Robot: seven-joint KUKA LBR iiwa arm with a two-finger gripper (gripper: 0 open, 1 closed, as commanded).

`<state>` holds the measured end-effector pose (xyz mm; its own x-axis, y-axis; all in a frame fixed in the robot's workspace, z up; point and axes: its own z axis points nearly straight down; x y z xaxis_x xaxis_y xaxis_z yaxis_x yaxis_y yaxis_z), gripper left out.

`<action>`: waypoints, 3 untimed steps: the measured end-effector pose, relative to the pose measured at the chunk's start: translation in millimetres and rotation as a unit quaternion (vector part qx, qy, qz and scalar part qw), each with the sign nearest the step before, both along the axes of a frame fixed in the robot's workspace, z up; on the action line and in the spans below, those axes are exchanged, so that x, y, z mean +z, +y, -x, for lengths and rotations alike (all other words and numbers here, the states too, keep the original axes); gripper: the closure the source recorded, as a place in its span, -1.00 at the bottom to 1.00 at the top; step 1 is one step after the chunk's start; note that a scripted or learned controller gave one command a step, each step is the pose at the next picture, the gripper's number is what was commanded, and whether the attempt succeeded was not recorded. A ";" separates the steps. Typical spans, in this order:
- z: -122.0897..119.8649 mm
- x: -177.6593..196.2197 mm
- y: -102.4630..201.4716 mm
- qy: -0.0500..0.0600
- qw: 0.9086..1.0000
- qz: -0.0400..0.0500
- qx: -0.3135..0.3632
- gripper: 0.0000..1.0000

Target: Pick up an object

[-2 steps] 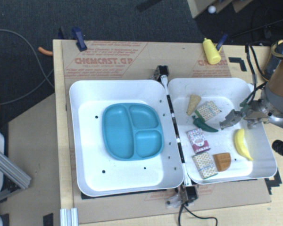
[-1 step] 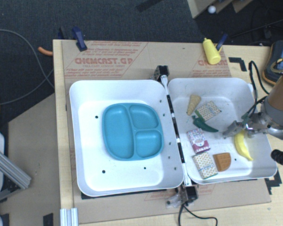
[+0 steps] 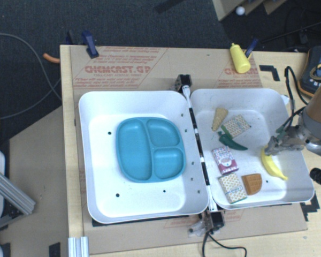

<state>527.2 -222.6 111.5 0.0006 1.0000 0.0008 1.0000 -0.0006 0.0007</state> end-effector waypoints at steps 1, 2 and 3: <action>0.1 -0.2 0.1 0.000 1.000 0.000 0.000 -1.00; 8.6 -27.5 4.2 0.002 1.000 -0.004 0.002 -1.00; 8.5 -17.2 2.5 0.001 1.000 -0.001 0.001 1.00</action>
<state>518.7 -220.1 94.3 -0.0012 1.0000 0.0034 1.0000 0.0012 -0.0007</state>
